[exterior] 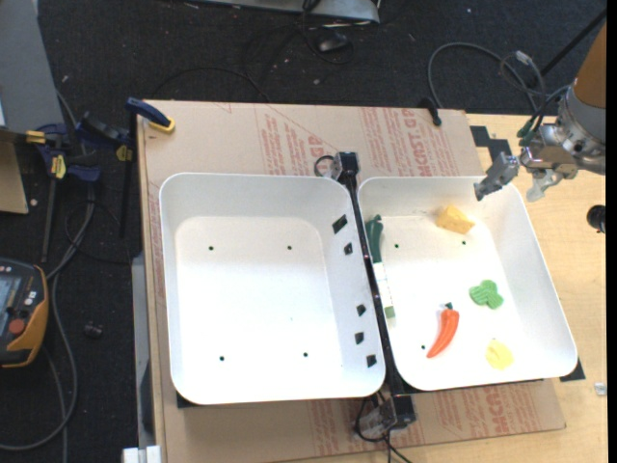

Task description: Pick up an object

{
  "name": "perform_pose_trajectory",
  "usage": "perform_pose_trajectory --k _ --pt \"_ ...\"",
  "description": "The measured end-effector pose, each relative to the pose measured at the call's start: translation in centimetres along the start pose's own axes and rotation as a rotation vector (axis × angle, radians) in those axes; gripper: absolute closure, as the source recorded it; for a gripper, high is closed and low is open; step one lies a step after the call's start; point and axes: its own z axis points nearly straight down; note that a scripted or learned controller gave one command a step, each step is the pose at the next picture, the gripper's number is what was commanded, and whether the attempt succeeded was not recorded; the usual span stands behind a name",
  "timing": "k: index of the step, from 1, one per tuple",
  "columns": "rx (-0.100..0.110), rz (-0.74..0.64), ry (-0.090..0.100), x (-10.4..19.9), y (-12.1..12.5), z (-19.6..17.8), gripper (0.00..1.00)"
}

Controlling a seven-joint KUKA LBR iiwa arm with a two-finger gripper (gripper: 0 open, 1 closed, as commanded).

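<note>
Your two-finger gripper [514, 180] hangs above the upper right corner of the right-hand shallow white plastic bin [540, 258]. Its two fingers stand spread apart with nothing between them, so it is open and carrying nothing. I judge this a waiting or approach pose: the arm reaches in from the right, and the bin's far corner is the first place it clears the rim.

Everything you could pick lies in that right bin, loose on the smooth floor and well apart from each other, which leaves the fingers room around each piece. Nearest the gripper is a lumpy yellow-orange wedge [455, 219], matte and perhaps foam or soft plastic; I cannot tell which. Farther down the bin lies a green knobbly toy like a broccoli floret [487, 294], then a slim orange-red pepper-shaped toy with a dark stem [443, 333] lying on a slant, and a small pale yellow rounded piece [498, 355] near the lower rim. A dark green narrow object [373, 238] rests tight against the black divider strip [364, 258] between the bins, a poor spot for fingers to straddle.

The left-hand white bin [174, 258] has glossy, rounded walls. Both bins sit on a brown printed cardboard sheet [260, 133].
</note>
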Motion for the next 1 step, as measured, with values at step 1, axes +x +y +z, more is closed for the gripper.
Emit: perform_pose_trajectory --k 1 --pt "-0.005 -0.001 -0.001 0.02 0.09 -0.29 0.00"
